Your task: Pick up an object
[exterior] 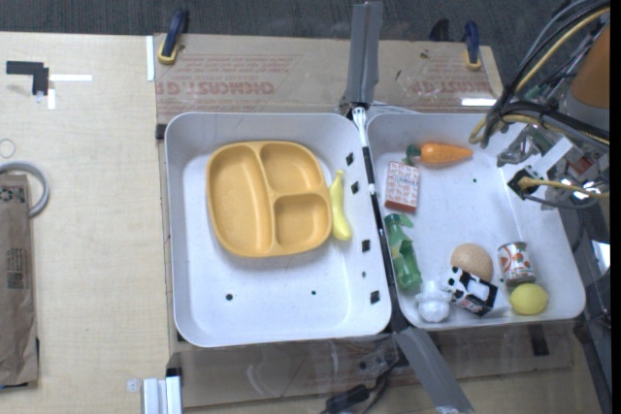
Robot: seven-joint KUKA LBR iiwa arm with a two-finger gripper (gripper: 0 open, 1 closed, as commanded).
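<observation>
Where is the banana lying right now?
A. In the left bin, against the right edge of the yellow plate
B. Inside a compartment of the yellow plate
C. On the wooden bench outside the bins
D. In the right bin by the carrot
A: the banana lies on the left bin floor, along the right edge of the yellow divided plate.

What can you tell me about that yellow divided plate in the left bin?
The yellow plate looks like smooth plastic, a rounded rectangle with three compartments: one long section on its left, two smaller ones on its right. Nothing lies in them. It sits flat, right side up, slightly turned, on the floor of the left bin, toward the far half. A banana lies along its right edge, seemingly touching the rim.
</observation>
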